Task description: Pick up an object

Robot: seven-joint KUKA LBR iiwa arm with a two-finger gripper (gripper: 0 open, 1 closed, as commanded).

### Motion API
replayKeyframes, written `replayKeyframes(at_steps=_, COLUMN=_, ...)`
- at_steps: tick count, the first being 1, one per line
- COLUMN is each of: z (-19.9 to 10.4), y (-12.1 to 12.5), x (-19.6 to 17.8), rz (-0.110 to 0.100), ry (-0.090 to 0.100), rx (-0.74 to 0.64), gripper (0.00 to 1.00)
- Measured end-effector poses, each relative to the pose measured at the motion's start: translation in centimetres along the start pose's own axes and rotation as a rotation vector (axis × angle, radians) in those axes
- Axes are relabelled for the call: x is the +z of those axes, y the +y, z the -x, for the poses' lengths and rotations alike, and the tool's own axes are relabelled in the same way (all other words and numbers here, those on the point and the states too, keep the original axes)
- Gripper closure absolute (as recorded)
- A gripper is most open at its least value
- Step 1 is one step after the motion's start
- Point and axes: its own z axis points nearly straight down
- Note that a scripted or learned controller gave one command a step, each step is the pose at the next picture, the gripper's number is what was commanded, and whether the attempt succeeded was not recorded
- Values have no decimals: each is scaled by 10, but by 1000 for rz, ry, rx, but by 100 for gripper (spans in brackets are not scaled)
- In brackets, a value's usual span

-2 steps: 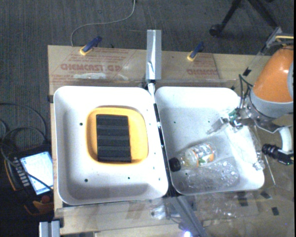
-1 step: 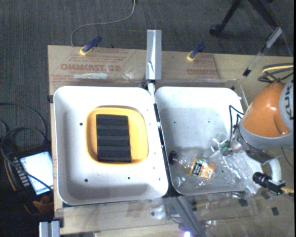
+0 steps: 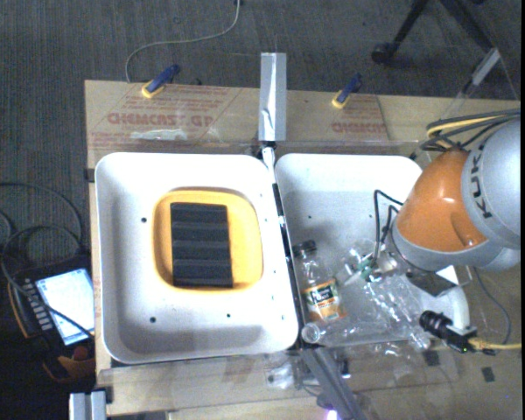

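Observation:
A small clear bottle (image 3: 322,291) with an orange-and-white label lies in the right bin (image 3: 332,191), near its left wall. Right of the bottle sits crumpled clear plastic (image 3: 389,309). In the left bin (image 3: 122,234) rests a yellow tray-like object (image 3: 208,240) with a black ridged block in its middle. My gripper (image 3: 374,269) hangs low over the right bin, just above the crumpled plastic and to the right of the bottle, below the arm's orange band (image 3: 437,213).
Two blue-and-yellow clamps (image 3: 160,80) (image 3: 347,90) hold the cardboard behind the bins. A metal strip (image 3: 271,103) stands between the bins at the back. A tablet and cables (image 3: 57,304) lie on the floor at left.

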Motion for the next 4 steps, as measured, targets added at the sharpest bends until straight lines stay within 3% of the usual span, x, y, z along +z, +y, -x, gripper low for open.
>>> replayKeyframes(at_steps=1, z=64, y=8, x=-56, rz=-28, ry=18, rx=353, gripper=0)
replayKeyframes(at_steps=2, z=17, y=15, x=3, rz=-13, ry=14, rx=86, gripper=0)
replayKeyframes(at_steps=3, z=67, y=28, x=-24, rz=-27, ry=21, rx=212, gripper=0)
replayKeyframes(at_steps=4, z=119, y=69, x=-33, rz=-31, ry=24, rx=563, gripper=0)
